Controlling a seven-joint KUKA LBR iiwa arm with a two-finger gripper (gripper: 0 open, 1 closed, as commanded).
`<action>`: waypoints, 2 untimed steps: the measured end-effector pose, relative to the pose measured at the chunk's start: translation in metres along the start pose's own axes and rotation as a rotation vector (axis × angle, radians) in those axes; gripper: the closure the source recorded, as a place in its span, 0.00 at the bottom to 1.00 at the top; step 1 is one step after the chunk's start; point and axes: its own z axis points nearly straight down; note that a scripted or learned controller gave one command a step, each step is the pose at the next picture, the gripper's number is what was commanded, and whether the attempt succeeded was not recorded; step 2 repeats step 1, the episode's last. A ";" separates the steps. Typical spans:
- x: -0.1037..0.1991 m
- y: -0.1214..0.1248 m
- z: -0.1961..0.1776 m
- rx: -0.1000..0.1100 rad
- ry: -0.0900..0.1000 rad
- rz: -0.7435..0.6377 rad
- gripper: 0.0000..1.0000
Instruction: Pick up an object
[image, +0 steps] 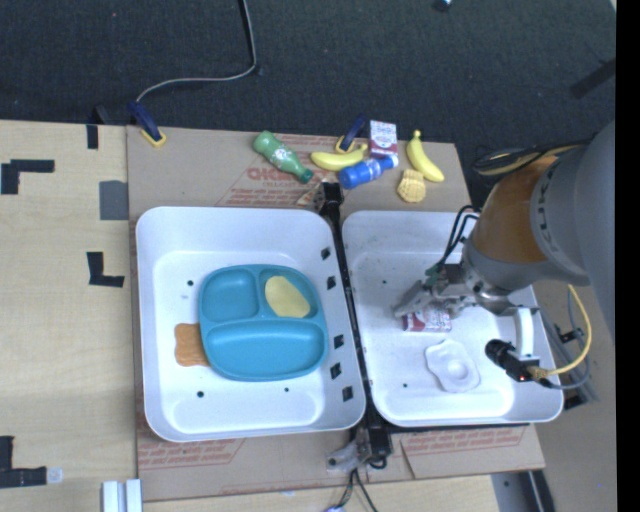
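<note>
Beside the jaws (425, 298), grip unclear: red-and-white packet (428, 321), clear cup (450, 365) nearby.

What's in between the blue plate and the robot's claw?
In the camera view, the black divider where the two white bins meet lies between the blue sectioned plastic plate and the gripper, then bare white bin floor.

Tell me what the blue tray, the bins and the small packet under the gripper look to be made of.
Blue tray: likely moulded plastic, smooth with a soft sheen, three compartments formed in one piece.
Bins: seemingly thin white plastic, glossy, with rounded corners and rolled rims.
Packet: perhaps printed foil or plastic film, red and white; too small to be sure.
Gripper: dark metal-looking parts, right above the packet.
</note>
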 end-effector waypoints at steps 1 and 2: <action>0.000 0.000 -0.009 0.001 0.000 0.000 1.00; 0.000 0.000 -0.009 0.001 0.000 0.000 1.00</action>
